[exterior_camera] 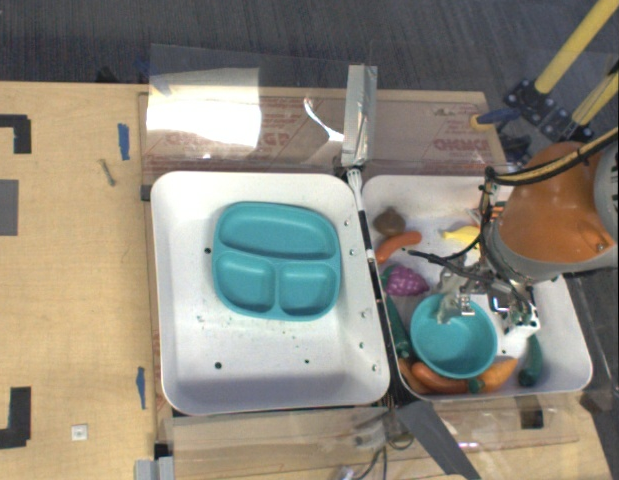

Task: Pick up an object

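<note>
The right bin [574, 353] holds a teal bowl [451, 346] near its front. Around the bowl lie a purple bunch of grapes [406, 283], an orange carrot [397, 244], a brown lump [389, 218], a yellow piece [461, 235], a green piece [532, 360] and orange pieces [429, 378] along the bowl's front. My gripper [486, 310] hangs over the bowl's back rim, under the orange wrist band [554, 218]. It is open, one finger [451, 308] pointing into the bowl and the other toward the bin's right side. Nothing sits between the fingers.
The left bin [179, 368] carries a teal divided plate [276, 258]. A raised wall [367, 268] separates the two bins. Black cables [439, 260] trail from the wrist across the right bin. Yellow poles [579, 33] stand at the back right.
</note>
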Tool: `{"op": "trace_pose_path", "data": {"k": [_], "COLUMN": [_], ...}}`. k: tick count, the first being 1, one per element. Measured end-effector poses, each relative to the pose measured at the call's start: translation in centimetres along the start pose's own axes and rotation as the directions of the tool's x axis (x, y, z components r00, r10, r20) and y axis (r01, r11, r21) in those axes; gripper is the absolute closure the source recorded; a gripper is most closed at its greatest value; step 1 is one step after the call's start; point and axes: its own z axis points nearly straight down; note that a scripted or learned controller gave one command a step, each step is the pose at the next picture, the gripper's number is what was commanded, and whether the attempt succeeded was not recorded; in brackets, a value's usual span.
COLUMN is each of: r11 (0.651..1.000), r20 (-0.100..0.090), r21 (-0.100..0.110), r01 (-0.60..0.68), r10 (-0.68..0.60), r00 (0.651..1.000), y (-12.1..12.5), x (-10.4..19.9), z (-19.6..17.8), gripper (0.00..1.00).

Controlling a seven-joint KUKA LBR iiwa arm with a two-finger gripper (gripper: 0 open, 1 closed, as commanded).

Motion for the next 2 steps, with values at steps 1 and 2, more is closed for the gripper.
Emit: {"op": "trace_pose_path", "data": {"k": [1,2], "r11": [0.999,0.987], "r20": [-0.044,-0.048], "r21": [-0.003,-0.011], "r01": [0.042,0.159], "r10": [-0.042,-0.16], "r00": [0.998,0.986], "y": [-2.5,-4.4], "x": [-3.0,0.1], "z": [-13.9,-0.5], "gripper": [1.0,1.0]}}
